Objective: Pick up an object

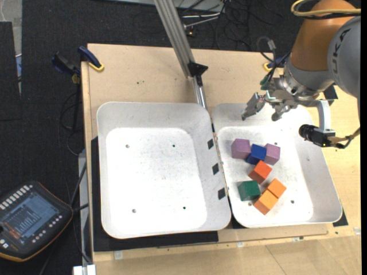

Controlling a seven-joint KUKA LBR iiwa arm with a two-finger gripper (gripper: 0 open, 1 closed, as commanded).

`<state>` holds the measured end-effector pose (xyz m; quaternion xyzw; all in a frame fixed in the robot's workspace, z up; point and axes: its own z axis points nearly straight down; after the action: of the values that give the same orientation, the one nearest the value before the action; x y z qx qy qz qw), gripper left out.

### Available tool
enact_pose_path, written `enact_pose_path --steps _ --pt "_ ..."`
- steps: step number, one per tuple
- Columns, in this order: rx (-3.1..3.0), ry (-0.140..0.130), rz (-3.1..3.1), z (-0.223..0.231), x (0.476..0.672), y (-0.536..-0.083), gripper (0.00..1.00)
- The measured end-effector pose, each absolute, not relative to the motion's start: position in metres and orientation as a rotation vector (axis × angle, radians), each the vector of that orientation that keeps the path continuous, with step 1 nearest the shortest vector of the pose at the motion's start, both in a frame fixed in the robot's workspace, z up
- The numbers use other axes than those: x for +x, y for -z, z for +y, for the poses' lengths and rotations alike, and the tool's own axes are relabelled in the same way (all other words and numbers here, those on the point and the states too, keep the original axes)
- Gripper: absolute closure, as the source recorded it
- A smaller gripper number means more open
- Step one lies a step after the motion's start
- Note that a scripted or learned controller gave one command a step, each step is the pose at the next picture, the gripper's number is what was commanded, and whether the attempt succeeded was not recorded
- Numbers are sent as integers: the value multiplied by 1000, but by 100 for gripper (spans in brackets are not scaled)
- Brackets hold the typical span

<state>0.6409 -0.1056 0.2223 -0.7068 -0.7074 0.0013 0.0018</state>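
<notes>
progress: nothing picked yet, whole grasp left | blocks: cluster of purple, blue, orange, green ones, centre-right of frame in right bin | claw: fingers apart, nothing between them, hovers over bin's upper edge, above the cluster | arm: enters from upper right, wrist tilts down-left | left bin: no blocks

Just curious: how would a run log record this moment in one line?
gripper: open, holding nothing, above right bin's far edge | blocks: clustered in right bin, untouched | pick: not yet done
</notes>
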Motion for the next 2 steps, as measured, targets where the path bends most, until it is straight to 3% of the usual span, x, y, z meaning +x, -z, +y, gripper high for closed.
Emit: enact_pose_path --steps 1,2 --pt "-2220 0 -2221 -106 641 -225 0" --pt "-2220 -6 -2219 -105 633 -178 0"
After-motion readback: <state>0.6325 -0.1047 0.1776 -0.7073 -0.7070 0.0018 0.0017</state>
